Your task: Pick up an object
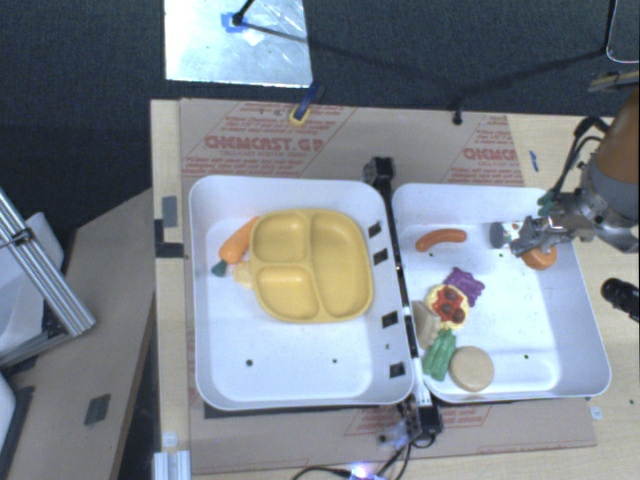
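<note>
From the camera view, you've got the gripper (527, 238) low over the right bin (575, 313), near its far right corner, with the arm (612, 183) coming in from the right edge. Just beneath and beside the fingertips sits a small orange object (541, 258), the likeliest target, but you can't tell whether the fingers are parted or closed on it; they blur into the metal.

So call the pick unconfirmed: approach looks made, lift not yet shown.

The sausage (441, 238) lies apart to the left, and the purple piece (464, 284), pizza slice (447, 306), green vegetable (438, 356) and bread roll (471, 368) cluster nearer the front.

In the left bin (215, 353), the yellow tray (305, 265) rests with the carrot (237, 241) touching its left edge.
</note>
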### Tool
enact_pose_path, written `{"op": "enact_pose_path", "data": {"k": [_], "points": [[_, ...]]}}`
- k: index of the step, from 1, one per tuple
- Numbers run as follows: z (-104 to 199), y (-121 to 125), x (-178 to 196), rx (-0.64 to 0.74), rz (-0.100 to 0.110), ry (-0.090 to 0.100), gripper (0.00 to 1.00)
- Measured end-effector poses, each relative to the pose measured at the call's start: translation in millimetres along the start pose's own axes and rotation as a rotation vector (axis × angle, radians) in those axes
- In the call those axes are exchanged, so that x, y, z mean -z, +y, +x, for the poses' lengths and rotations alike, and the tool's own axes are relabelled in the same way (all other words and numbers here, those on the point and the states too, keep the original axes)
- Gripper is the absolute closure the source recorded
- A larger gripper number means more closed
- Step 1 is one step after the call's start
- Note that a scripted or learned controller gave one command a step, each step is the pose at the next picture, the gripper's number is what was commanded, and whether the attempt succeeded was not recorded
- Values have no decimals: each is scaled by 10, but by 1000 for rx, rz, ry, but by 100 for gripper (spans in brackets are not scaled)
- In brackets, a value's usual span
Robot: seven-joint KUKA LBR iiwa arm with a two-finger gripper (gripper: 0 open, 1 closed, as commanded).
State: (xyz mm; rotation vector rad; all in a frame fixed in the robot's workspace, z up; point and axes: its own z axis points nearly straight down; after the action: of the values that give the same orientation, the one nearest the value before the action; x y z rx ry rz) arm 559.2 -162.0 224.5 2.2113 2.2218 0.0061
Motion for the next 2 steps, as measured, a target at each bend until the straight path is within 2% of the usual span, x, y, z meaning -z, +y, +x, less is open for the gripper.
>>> {"op": "enact_pose_path", "data": {"k": [1,2], "points": [[503,-182,111,4,6,5,100],[971,-386,-43,4,9,4,100]]}}
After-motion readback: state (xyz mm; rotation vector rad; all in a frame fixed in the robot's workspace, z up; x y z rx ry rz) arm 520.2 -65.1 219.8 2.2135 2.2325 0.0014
